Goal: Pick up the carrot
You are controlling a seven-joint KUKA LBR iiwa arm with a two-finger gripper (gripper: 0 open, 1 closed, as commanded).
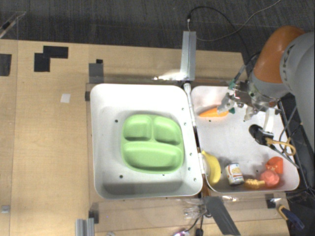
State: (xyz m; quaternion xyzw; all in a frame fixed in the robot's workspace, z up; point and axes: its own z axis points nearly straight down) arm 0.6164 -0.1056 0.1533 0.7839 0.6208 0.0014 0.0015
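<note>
Nearest you, along the six o'clock wall of the right bin (295, 183), sits a row of small toys: a smooth curved banana (213, 166), a short can (235, 173) with a printed label, a knobbly yellow piece (254, 183) and a glossy red item (272, 171) that looks like a tomato or pepper, though you cannot tell which. At nine o'clock from them, the left bin (101, 132) holds a matte light-green divided plate (151, 142) with three shallow, rounded compartments. Both bins are plain white, thin-walled plastic on a pale wooden surface (44, 146). Farther back, at about eleven o'clock in the right bin, the carrot (213, 113) lies flat on the bin floor, tapered, orange and smooth, its tip pointing to nine o'clock. The hand (229, 103) is low at the carrot's thick end, touching or just beside it; whether its fingers are spread or closed you cannot tell. By this view the carrot is not lifted, so the grasp and the lift are both left to do.
</note>
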